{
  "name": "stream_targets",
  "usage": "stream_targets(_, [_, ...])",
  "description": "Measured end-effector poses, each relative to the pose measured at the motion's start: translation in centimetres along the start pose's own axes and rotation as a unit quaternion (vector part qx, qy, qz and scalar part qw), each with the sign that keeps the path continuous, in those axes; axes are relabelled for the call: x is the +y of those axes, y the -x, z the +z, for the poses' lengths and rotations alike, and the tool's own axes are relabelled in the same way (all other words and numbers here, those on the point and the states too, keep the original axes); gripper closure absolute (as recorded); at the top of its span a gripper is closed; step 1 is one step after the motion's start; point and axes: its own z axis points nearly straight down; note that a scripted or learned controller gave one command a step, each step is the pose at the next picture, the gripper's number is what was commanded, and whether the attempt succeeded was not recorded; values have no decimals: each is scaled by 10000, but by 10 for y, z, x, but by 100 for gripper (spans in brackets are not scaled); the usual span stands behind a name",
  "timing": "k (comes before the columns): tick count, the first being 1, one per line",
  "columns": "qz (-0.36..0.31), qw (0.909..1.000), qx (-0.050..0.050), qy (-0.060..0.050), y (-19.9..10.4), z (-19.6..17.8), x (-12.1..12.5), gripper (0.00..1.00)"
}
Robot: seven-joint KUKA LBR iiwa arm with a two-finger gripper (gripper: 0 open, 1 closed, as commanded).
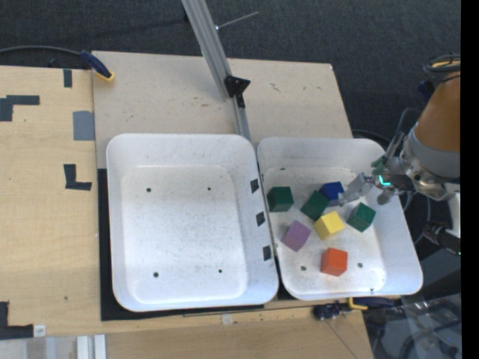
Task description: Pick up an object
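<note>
The right bin (393,271) holds several small blocks. A blue block (331,191) lies beside a dark green one (315,205), with a yellow block (329,224) just below them. A green block (361,217) sits to the right, another green block (280,198) to the left, a purple block (296,235) lower left and an orange-red block (334,261) near the front. My gripper (358,191) reaches in from the right, low over the bin, right beside the blue block and above the right green block. Nothing visibly sits in it.
The left bin (120,200) stands next to the right one on the wooden bench. A slanted metal bar (213,43) runs down to the bins' shared rear corner. The arm's grey and orange body (441,137) hangs over the right bin's right edge.
</note>
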Motion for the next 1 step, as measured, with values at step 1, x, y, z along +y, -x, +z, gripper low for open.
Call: stream_targets(1, [-6, 10000, -4, 20, 0, -2, 1, 0])
